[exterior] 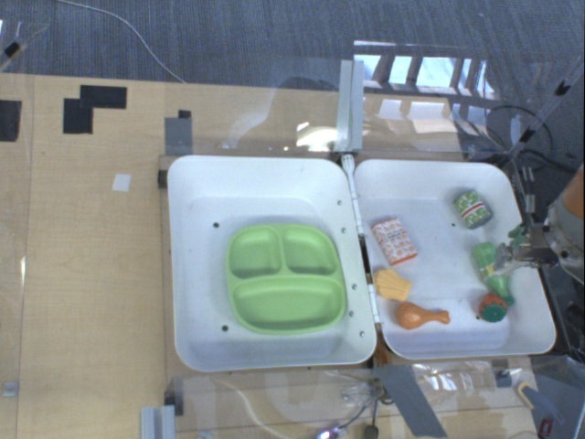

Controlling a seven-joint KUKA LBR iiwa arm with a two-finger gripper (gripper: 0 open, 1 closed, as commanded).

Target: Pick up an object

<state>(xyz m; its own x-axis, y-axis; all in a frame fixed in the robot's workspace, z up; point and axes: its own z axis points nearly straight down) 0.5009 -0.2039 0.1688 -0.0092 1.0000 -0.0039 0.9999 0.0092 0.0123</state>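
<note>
I see the green toy (484, 258) at the right edge of the right bin (430, 186), and that's the pick target as far as I can judge, since the claw (508, 252) sits right at it. The toy looks like a small plastic play-food piece, light, stiff, smooth enough to slip; I'd take it across its narrow middle, not the rounded end. I cannot tell how the claw is set here: too small and it blurs into the green, so no claim that anything is held.

Just below the toy is an orange and green piece (494, 305), maybe a toy carrot or similar, close enough to get nudged on a sloppy descent. Above, near the bin's back right, a green and white can (473, 208), well apart from the claw. Toward the bin's left side: a red and white packet (394, 240), a yellow wedge (392, 285) below it, and an orange drumstick (420, 315) near the front wall. All small, all look light.

The left bin (196, 208) holds a green divided plate (285, 278), lying flat in the middle. The arm (571, 218) comes in from the right, mostly cut off by the frame.

Risk as I judge it: the toy sits near the bin wall, so one side of the claw may have little room.
</note>
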